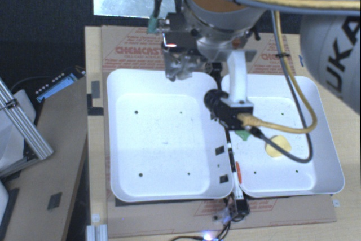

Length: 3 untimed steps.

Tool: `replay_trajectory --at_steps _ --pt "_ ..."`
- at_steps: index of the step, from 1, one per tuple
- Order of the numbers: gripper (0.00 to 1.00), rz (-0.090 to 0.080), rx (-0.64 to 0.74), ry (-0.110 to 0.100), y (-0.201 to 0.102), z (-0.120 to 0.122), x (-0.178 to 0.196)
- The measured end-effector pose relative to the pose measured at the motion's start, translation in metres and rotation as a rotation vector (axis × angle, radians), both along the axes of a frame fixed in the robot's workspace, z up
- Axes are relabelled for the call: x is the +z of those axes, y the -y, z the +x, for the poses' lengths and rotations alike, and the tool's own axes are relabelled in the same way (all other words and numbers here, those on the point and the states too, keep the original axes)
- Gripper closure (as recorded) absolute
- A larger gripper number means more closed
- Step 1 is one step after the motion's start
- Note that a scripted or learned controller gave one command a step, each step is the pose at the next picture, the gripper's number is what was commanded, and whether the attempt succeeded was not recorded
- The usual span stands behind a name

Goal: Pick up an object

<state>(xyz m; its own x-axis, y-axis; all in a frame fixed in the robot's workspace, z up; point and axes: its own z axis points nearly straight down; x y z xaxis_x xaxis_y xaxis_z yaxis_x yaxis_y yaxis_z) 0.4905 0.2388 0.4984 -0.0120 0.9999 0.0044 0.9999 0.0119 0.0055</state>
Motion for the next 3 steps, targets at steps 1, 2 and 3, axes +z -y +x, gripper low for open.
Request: replay_trajectory --at_steps 1,2,3 --pt "1.00 -0.003 -0.013 0.001 0.005 0.069 0.028" --pt "1.00 -0.007 -0.005 -0.015 0.004 -0.008 -0.050" --pt "1.00 -0.002 -0.011 0.000 0.006 0.022 -0.013"
